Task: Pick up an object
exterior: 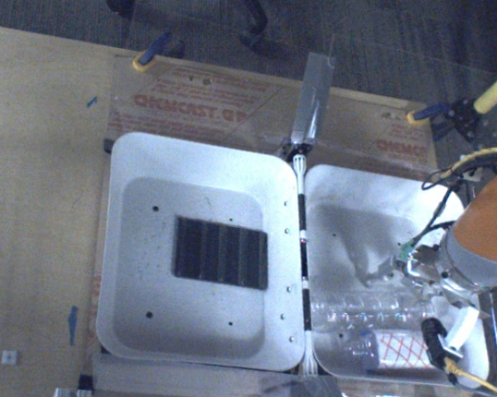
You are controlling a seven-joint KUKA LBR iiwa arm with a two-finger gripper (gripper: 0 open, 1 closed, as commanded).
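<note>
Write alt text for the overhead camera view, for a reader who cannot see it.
A grey robot arm with an orange band reaches from the right into the right shallow white bin, above a clear plastic bottle lying beside a red-and-white checked item. The left shallow white bin holds a dark ribbed rectangular panel.

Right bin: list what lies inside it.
The right bin holds a clear plastic bottle lying on its side and, nearer the front wall, a red-and-white checked item. The arm covers the bin's right part, so anything beneath it is hidden.
</note>
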